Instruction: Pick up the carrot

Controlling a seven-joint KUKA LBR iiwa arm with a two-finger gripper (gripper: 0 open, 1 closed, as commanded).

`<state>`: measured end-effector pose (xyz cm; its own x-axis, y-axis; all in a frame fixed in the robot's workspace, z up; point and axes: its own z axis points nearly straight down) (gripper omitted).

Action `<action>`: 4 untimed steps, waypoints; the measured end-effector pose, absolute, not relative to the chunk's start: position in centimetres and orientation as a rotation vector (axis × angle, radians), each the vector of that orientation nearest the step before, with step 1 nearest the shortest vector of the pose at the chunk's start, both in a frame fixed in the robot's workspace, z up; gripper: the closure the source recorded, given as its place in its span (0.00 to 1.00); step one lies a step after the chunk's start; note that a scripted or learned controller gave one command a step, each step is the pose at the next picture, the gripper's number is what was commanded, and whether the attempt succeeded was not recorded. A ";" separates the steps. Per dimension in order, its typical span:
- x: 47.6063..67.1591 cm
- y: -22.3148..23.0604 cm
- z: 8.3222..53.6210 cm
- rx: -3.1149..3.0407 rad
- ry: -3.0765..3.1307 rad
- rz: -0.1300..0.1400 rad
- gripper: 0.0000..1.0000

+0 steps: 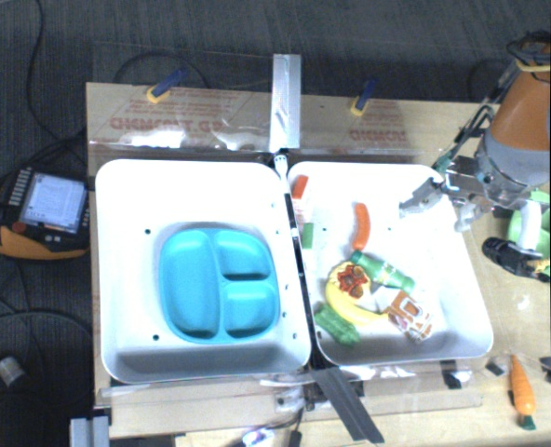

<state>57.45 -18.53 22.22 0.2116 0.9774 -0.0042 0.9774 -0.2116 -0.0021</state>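
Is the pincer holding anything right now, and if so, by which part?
Nothing is held. The pincer hangs over the right bin's right edge with nothing between its fingers. The carrot lies on the bin floor, apart from it.

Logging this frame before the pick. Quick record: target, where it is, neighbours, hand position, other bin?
target: carrot
location: right bin, upper middle, lying on the floor
neighbours: green bottle and banana just below it
hand: hand at the bin's upper right, apart from the carrot, not holding it
left bin: blue tray
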 end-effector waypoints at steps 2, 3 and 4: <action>48.3 -11.2 20.9 2.312 2.133 -0.005 0.00; 49.2 -10.8 11.7 2.463 1.906 0.026 0.00; 48.4 -9.4 13.3 2.468 1.945 0.000 0.00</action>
<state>48.37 -9.40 13.28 0.2336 0.9723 0.0002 0.9723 -0.2336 -0.0006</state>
